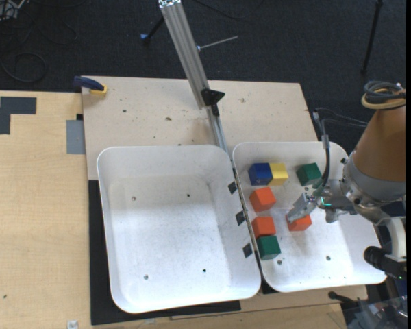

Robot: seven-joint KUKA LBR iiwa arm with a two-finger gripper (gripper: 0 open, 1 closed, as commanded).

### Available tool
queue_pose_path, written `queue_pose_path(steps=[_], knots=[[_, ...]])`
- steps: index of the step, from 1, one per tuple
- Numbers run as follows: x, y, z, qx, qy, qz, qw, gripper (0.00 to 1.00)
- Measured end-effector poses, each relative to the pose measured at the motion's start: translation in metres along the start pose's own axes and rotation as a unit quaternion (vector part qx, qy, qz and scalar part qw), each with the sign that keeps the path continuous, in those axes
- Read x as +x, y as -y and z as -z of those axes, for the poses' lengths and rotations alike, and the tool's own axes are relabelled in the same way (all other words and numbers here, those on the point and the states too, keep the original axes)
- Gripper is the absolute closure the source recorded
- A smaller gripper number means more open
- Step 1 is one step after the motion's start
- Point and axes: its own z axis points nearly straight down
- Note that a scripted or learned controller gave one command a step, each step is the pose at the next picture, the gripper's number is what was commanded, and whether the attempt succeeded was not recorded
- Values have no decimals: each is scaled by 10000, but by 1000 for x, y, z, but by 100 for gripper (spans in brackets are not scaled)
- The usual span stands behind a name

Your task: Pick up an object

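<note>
The right bin point(329, 266) holds several small blocks. Along its far side sit a blue block point(259, 173), a yellow block point(279, 174) and a green block point(307, 174). Near the left wall lie an orange block point(263, 199), a second orange block point(264, 225) and a second green block point(268, 246). My gripper point(303, 210) is low in the middle of this bin, directly over a third orange block point(301, 223), partly covering its top. Whether it touches that block is unclear.
The left bin point(171, 225) lies beside the right one, with black clips point(238, 216) along the shared wall. A slanted aluminium bar point(188, 53) rises behind the bins. The arm's orange band point(387, 142) overhangs the right bin's right side.
</note>
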Motion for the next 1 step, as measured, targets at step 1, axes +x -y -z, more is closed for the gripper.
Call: queue_pose_path(steps=[1], knots=[[1,-5,-45,31,-5,12,10000,0]])
